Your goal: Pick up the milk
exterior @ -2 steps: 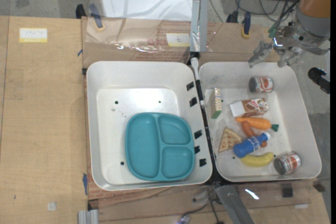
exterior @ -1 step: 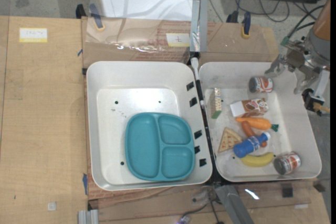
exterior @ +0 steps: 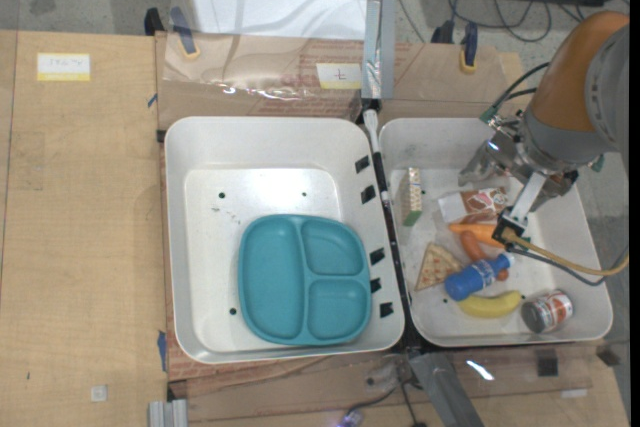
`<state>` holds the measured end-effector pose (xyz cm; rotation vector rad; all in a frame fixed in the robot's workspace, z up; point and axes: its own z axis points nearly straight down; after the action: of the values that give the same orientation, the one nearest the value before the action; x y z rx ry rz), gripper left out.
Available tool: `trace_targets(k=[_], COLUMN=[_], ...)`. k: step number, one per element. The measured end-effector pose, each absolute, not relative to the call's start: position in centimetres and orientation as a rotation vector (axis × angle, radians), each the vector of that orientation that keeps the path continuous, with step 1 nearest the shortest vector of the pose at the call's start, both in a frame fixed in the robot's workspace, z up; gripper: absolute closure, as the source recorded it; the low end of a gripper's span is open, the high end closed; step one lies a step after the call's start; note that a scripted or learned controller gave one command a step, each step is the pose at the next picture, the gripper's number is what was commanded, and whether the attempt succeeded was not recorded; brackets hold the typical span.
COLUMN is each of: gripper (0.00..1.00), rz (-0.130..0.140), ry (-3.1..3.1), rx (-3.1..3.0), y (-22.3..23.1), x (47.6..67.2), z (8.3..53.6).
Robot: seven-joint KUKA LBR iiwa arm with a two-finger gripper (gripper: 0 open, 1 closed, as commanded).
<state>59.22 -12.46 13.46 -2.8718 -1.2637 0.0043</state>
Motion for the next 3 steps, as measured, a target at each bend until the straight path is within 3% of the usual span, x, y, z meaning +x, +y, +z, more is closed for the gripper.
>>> trace_targets(k=[1, 2, 3], gripper=[0.0, 0.0, 0.0], rz=[0.002, 0.001, -0.003], ry=[-1.505, -1.936, -2.024], rx=[-2.755, -2.471, -2.403], y=[-15.1, -15.0, -13.2], x=[57.8, 55.7, 54.5], z=[11.5, 12.5, 9.3])
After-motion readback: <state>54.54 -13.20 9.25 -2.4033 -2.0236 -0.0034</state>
